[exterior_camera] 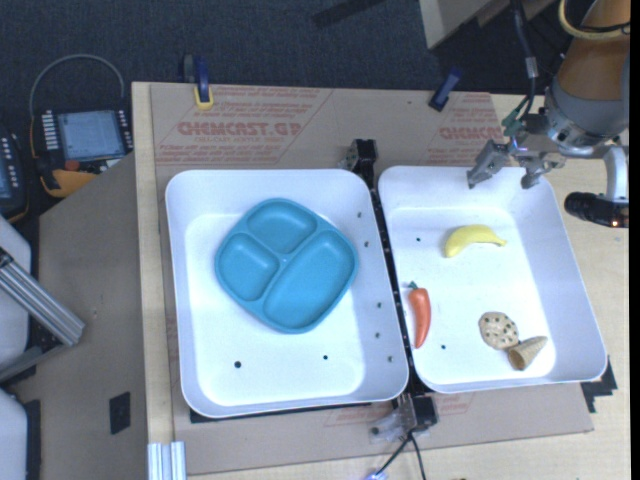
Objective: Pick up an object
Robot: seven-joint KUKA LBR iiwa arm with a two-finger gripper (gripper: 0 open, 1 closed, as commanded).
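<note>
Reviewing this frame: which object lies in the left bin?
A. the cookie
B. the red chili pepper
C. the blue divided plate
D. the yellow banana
C: the blue divided plate sits in the left bin, while the banana, the chili pepper and the cookie lie in the right bin.

The arm (598, 63) is grey with a broad orange band above its wrist. Its gripper (508, 171) has two dull grey metal fingers, and a black cable runs alongside.

1. Divided plate (287, 264): solid light blue.
2. Banana (473, 239): plain yellow.
3. Chili pepper (420, 313): orange-red, green stem.
4. Cookie (497, 328): tan with dark specks.
5. Both bins (190, 268): white.
</note>
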